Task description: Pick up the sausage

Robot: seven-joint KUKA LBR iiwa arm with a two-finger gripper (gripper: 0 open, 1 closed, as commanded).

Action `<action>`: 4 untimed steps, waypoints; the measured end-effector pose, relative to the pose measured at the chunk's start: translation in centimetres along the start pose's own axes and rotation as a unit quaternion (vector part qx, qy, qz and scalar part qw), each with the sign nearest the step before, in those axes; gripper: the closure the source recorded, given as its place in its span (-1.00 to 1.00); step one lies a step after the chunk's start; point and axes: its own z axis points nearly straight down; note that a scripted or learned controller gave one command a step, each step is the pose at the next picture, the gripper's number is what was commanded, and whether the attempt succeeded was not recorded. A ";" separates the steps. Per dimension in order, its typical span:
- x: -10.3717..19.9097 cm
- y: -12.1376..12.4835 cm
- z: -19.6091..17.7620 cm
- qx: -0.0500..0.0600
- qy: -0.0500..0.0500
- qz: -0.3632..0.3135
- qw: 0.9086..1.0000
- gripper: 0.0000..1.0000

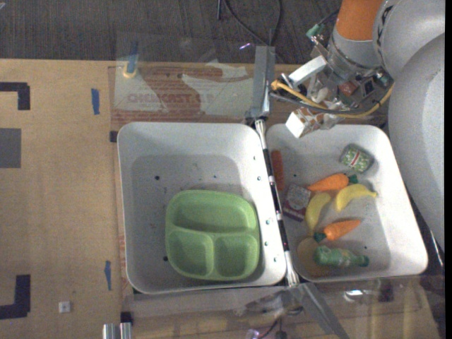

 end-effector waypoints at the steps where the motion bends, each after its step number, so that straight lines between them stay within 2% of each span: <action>1: 2.8 -8.2 -1.4 0.001 0.001 0.109 0.994 1.00; 2: 3.0 -16.3 1.5 0.001 0.000 0.103 0.995 1.00; 3: 2.5 -8.6 -2.2 0.000 0.001 0.179 0.984 1.00; 4: 6.5 -14.1 2.5 0.001 0.000 0.146 0.989 1.00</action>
